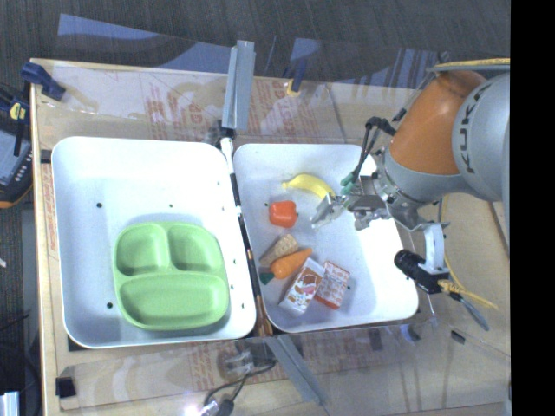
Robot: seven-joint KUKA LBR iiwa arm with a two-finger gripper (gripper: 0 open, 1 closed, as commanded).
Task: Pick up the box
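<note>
Two small boxes lie side by side near the front of the right bin (381, 297): a white and red carton (301, 288) and a red-orange box (333, 285), touching each other. My gripper (343, 217) hangs over the middle of that bin, above and behind the boxes and apart from them. Its fingers (323, 214) stand open with nothing between them. The orange-banded wrist (434, 137) reaches in from the right.
Also in the right bin are a yellow banana (308, 185), a red block (282, 213), a tan wafer piece (277, 248) and an orange carrot (291, 264) just left of the boxes. A green divided plate (172, 276) sits in the left bin (87, 172).
</note>
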